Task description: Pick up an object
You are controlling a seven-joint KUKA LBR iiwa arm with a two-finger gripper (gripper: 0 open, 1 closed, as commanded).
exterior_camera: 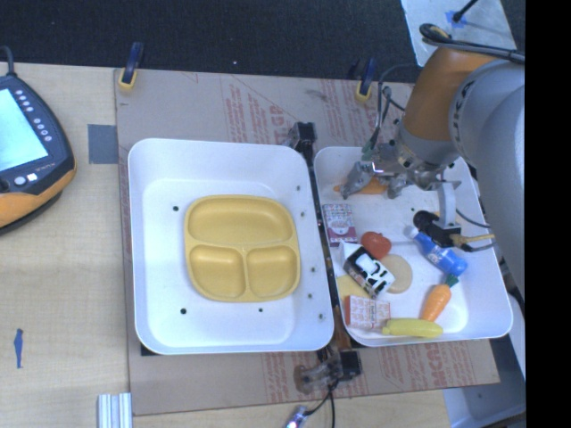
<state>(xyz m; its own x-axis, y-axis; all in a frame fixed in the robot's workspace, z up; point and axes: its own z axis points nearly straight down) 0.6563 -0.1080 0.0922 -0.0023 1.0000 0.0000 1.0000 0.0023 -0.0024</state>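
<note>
So we've got the gripper (375, 178) down in the right bin (486, 315), near its far left corner, and we honestly can't tell if the fingers are clenched or released. Carrot (435, 302), banana (412, 328) and tomato (376, 243) sit toward the near edge. Yellow divided plate (241, 246) fills the left bin (152, 266).

Even, fairly bright overhead light falls on the tabletop (62, 275), and the two white bins, left (152, 319) and right (486, 315), look nearly washed out with only soft, faint shadows along their rims. The picture is slightly soft and grainy, the dark floor (223, 12) beyond the top edge lacking detail.
</note>
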